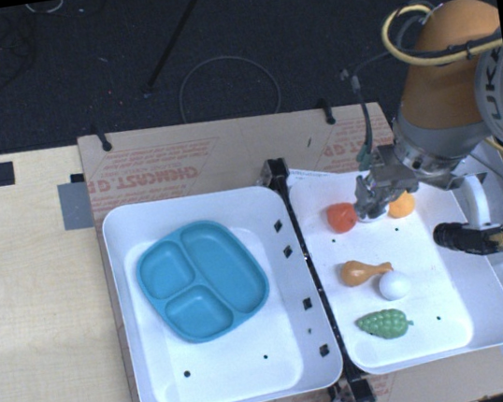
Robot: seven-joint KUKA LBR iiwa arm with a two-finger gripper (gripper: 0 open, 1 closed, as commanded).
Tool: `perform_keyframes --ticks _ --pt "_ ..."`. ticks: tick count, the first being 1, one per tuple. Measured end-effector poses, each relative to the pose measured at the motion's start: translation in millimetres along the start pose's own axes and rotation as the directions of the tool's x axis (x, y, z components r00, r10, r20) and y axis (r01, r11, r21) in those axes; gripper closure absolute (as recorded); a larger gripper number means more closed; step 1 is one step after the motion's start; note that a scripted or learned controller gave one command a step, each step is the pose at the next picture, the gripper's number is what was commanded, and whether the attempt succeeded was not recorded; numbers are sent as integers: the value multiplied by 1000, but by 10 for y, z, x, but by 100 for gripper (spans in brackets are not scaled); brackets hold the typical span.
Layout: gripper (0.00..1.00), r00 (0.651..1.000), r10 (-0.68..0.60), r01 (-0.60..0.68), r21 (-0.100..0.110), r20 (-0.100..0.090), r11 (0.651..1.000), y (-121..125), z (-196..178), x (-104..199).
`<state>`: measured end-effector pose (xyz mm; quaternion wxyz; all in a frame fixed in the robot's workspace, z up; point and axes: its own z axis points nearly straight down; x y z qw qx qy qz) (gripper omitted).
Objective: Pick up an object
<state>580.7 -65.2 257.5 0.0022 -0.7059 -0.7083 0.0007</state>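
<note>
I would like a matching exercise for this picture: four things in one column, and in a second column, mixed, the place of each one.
Things:
1. blue plate
2. white ball
3. green toy
4. red toy

Places:
A. nearest the front edge of the right bin
B. just left of the gripper
C. in the left bin
D. between the toy drumstick and the green toy

Pairs: 1-C, 2-D, 3-A, 4-B

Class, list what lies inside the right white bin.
Right bin: red item, orange item, tan drumstick, white ball, green piece. The gripper covers part of the floor.
</note>
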Motion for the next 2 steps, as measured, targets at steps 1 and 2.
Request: perform_keyframes --ticks 1,2 --pt "100 1000 -2 2 0 0 1000 1 1 599" --pt "100 1000 -1 1 0 0 1000 1 27 1195"
